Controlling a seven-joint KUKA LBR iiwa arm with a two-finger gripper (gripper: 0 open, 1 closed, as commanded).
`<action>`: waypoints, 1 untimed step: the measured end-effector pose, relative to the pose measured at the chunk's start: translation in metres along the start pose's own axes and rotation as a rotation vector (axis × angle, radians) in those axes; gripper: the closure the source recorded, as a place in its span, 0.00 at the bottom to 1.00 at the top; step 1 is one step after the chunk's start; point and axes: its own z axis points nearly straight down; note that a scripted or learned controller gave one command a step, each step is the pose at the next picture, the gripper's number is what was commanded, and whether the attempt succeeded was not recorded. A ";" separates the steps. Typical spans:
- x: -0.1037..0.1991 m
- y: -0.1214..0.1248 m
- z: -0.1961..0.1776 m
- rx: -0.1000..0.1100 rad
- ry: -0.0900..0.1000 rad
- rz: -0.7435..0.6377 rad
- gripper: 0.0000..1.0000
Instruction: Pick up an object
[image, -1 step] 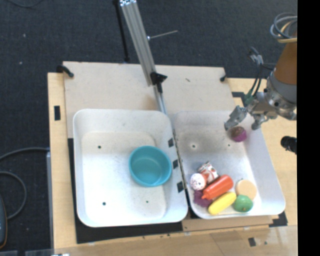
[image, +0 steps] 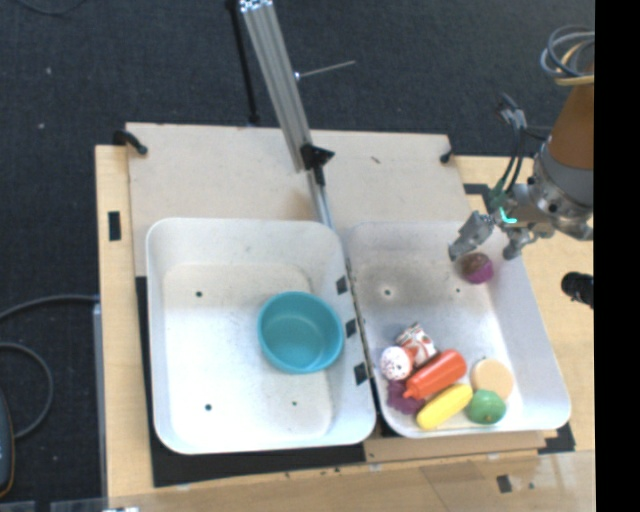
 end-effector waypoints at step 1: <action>-0.008 -0.005 0.059 0.007 -0.002 0.004 0.00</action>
